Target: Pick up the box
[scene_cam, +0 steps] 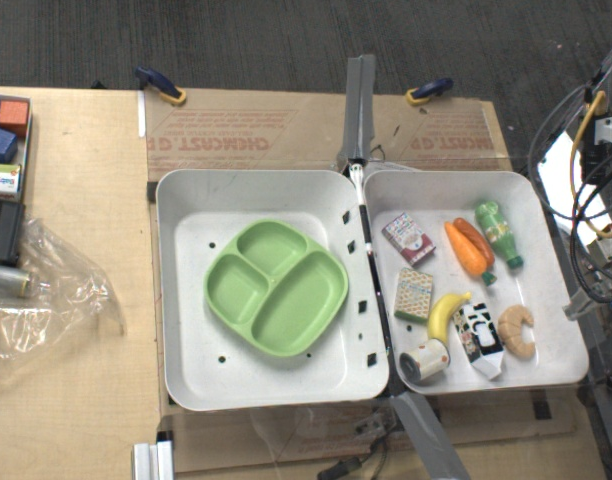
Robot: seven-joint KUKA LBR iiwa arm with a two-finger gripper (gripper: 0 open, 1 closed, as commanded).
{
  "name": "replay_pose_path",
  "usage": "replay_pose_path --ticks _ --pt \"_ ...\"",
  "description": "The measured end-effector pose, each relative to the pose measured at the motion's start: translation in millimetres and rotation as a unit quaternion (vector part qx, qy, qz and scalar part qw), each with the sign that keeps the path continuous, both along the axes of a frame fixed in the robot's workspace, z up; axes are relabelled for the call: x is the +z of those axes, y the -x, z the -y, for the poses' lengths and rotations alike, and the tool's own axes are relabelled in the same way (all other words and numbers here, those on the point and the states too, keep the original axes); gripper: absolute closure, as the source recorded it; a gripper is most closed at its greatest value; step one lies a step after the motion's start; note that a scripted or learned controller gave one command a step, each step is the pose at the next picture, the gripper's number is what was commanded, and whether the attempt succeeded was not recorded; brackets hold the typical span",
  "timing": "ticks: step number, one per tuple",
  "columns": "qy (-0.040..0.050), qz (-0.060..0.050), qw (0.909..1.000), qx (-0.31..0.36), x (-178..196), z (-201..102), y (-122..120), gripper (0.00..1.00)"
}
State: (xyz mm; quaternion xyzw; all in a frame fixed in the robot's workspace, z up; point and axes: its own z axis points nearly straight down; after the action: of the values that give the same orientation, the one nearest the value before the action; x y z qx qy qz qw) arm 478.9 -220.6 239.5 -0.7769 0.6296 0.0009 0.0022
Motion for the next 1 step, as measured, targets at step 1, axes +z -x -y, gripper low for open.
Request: replay_pose_path --ticks 1 --pt "-0.0006 -0.001 0.9934 0.115 -7.1 -27.4 0.6 1.00"
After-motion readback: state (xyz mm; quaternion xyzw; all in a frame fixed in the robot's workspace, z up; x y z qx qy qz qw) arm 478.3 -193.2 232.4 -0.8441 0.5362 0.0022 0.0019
